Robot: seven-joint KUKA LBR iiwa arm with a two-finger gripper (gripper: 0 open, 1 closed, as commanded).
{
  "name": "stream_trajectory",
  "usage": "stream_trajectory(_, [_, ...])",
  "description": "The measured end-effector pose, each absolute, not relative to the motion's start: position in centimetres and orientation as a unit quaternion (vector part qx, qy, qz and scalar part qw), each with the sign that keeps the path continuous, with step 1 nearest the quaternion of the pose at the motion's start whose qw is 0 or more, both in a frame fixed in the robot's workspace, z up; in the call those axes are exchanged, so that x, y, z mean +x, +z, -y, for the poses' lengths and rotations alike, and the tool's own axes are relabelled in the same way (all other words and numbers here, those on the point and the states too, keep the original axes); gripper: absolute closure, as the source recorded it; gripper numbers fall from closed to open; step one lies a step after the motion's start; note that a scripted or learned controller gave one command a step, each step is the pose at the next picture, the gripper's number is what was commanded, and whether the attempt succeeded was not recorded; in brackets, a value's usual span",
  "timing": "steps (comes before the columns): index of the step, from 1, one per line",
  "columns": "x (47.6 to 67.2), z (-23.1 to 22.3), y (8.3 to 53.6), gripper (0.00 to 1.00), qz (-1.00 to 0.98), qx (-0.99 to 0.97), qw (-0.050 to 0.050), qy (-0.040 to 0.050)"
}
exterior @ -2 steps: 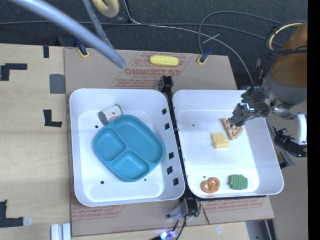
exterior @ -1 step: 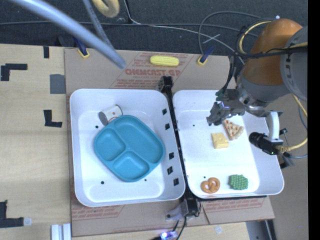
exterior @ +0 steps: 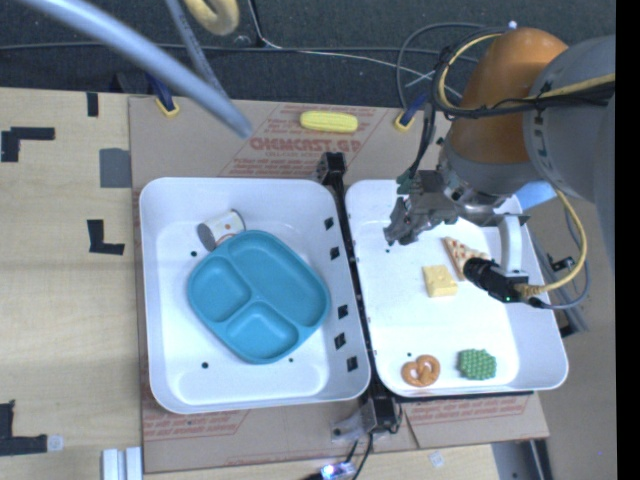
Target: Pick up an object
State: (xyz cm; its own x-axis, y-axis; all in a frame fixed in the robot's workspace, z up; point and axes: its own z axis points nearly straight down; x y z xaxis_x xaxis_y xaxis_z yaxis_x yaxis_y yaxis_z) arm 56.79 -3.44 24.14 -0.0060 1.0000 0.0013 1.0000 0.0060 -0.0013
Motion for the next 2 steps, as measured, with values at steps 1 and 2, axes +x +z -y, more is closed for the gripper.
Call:
stream_trajectory(1, [57.9,-1.8,24.6,1.0,0.71,-0.705,0.001,-0.0001])
stream_trajectory(2, [59.2,-6.5,24.6,1.0,0.709,-0.705,0.001,0.0])
